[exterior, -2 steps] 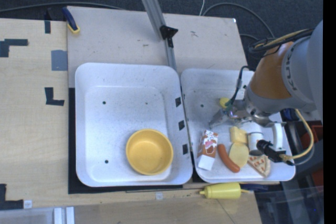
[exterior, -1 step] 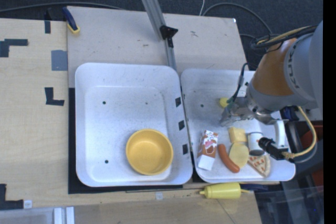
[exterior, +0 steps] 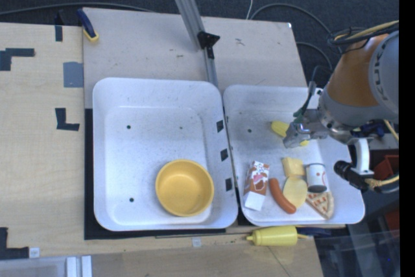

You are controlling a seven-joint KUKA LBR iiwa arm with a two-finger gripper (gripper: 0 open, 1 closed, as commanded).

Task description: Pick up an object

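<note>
The gripper [exterior: 297, 137] hangs low over the right bin [exterior: 259, 104], near that bin's centre, with the grey and orange arm [exterior: 356, 84] reaching in from three o'clock. Whether it is open or closed cannot be told from this slanted view, as the metal end is small and blurred. Just at its ten o'clock lies a small yellow object [exterior: 279, 128], banana-like, close beside or touching the gripper's tip; contact cannot be confirmed, and nothing is clearly held.

Toward six o'clock from the gripper sits a cluster of toy foods in the right bin: a pale yellow block [exterior: 292, 167], a cylindrical can [exterior: 316, 176] with a dark top just at its three o'clock, a pale rounded piece [exterior: 296, 191] below the block, a red sausage [exterior: 282, 195] lying slanted at its eight o'clock, and a pizza slice [exterior: 321, 204] at the bin's five o'clock corner. A red-and-white carton [exterior: 257, 185] lies at nine o'clock of the sausage.

The left bin [exterior: 117, 107] holds a yellow bowl [exterior: 185, 187], upright, toward its five o'clock corner. A yellow squeeze bottle [exterior: 275, 236] lies on its side outside the right bin, just past its six o'clock rim.
</note>
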